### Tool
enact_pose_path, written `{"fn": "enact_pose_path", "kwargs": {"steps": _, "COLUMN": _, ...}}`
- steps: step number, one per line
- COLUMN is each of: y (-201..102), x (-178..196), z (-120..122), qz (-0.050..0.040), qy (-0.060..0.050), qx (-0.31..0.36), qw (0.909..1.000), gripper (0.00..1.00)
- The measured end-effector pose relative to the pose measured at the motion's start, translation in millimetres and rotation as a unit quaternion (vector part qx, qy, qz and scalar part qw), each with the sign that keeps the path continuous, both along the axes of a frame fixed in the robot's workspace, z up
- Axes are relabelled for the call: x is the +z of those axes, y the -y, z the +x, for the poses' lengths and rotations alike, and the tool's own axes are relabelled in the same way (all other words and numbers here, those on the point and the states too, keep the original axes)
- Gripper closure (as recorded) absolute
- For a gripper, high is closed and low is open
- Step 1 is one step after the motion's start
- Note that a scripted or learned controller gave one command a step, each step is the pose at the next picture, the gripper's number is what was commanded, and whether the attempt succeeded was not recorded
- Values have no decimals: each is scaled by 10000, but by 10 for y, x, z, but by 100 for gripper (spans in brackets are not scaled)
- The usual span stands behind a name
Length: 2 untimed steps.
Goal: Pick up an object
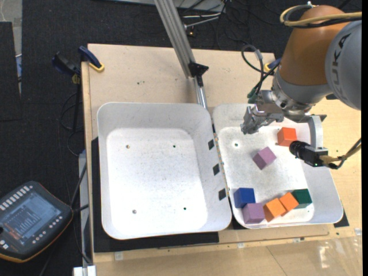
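Note:
The right bin [322,209] holds several small blocks. A purple block [264,157] lies near its middle and an orange block [286,135] sits towards its far right. Along the near edge stand a blue block [244,196], a second purple block [253,213], a second orange block [275,207] and a green block [300,198]. My gripper [251,123] hangs over the far left part of this bin, above and to the left of the middle purple block. Nothing shows between its fingers.
The left bin [109,154] stands beside the right one. A metal pole [175,30] slants in from the top down to the gap between the bins. A teach pendant [29,220] lies at the lower left, off the bench.

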<state>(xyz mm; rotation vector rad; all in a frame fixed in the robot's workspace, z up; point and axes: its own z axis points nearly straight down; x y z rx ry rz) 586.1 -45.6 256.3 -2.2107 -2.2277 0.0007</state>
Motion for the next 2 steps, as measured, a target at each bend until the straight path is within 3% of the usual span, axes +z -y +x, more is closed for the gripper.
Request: {"fn": "enact_pose_path", "kwargs": {"steps": 2, "y": -868, "x": -240, "z": -390, "qz": -1, "qy": -2, "qx": -3, "qw": 10000, "gripper": 100}}
